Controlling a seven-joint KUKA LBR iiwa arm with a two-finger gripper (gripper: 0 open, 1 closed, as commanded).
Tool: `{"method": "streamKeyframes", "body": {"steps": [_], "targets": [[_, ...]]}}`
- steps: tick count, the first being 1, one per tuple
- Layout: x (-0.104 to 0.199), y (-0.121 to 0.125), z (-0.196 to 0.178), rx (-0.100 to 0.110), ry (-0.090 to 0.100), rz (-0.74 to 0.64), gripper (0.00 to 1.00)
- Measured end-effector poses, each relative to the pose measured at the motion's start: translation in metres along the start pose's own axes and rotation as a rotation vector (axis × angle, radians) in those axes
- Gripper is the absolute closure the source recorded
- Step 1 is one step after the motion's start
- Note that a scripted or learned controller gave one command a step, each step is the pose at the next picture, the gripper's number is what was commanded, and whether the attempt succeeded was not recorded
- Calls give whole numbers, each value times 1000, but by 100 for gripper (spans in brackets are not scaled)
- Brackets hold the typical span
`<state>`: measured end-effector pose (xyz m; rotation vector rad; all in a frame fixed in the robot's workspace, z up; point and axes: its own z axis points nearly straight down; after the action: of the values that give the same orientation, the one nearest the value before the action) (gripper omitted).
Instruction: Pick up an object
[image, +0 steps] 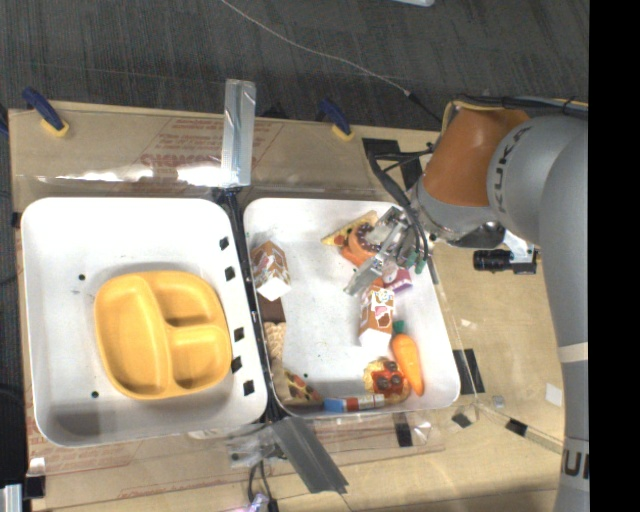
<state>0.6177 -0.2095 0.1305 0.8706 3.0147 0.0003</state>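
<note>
Camera view, gripper (385, 250) low in right bin (320, 300) upper corner, finger spread can't tell, pizza slice (352, 240) touching its left side, carrot (406, 362) well below.

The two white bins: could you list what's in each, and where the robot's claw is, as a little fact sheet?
left bin: yellow divided tray
right bin: toy carrot, small carton, brown box by the left wall, pizza slice, small toys along the bottom edge
gripper: low over the right bin's upper right, beside the pizza slice
fingers: too cluttered to judge
arm: enters from the right
</note>
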Motion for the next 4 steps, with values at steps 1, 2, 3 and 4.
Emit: {"method": "streamKeyframes", "body": {"steps": [1, 2, 3, 4], "targets": [[71, -24, 38, 1, 2, 36, 0], [64, 0, 37, 0, 1, 191, 0], [87, 43, 39, 2, 7, 254, 0], [90, 67, 38, 2, 2, 464, 0]]}}
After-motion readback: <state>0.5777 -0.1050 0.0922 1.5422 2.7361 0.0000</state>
